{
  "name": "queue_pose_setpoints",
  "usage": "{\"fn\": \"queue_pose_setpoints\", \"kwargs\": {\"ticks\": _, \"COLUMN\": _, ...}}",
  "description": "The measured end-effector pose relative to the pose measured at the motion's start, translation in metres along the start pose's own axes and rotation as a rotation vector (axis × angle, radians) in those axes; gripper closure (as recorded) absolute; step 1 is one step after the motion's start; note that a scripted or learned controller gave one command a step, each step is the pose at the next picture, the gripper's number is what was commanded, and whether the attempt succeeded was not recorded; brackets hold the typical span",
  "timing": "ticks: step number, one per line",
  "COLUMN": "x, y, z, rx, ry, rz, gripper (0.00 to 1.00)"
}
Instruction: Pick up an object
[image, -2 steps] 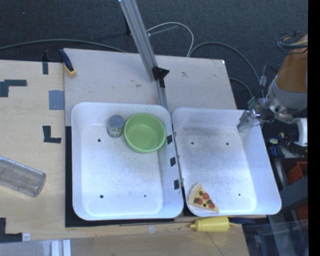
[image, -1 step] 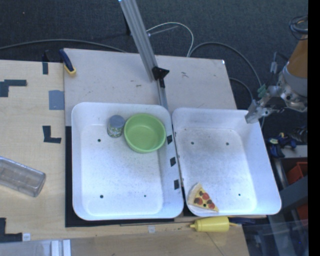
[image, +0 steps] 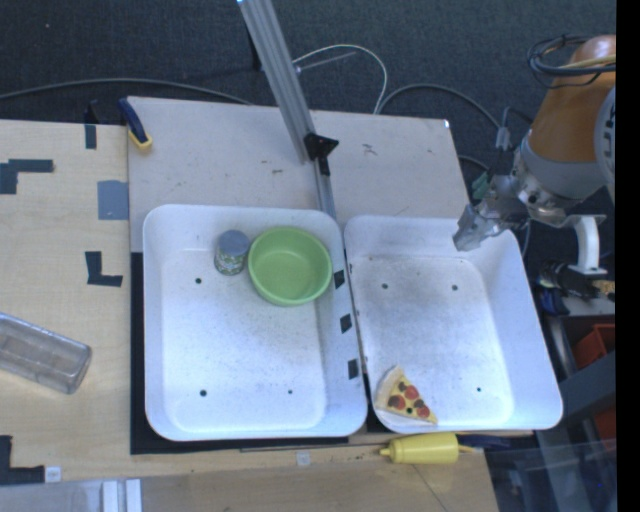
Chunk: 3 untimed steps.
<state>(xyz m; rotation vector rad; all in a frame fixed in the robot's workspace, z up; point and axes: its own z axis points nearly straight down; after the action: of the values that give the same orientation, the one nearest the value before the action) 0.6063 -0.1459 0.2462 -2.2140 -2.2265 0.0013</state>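
Note:
A green bowl (image: 290, 264) sits at the back of the left bin (image: 170, 330), with a small grey-lidded can (image: 231, 252) touching its left side. A toy pizza slice (image: 404, 395) lies at the front left of the right bin (image: 520, 340). My gripper (image: 470, 232) hangs over the right bin's back right corner, far from all of these objects. It points down and left, and nothing shows between its fingers.
A yellow mustard bottle (image: 425, 449) lies on the bench just in front of the right bin. A clear plastic cup (image: 40, 352) lies on the wooden surface at far left. A metal pole (image: 290, 90) rises behind the bins, with cables nearby.

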Motion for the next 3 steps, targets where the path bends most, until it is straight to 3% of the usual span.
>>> {"fn": "queue_pose_setpoints", "kwargs": {"ticks": 3, "x": 0.144, "y": 0.009, "z": 0.003, "rx": -0.001, "ry": 0.001, "rz": -0.002, "gripper": 1.0}}
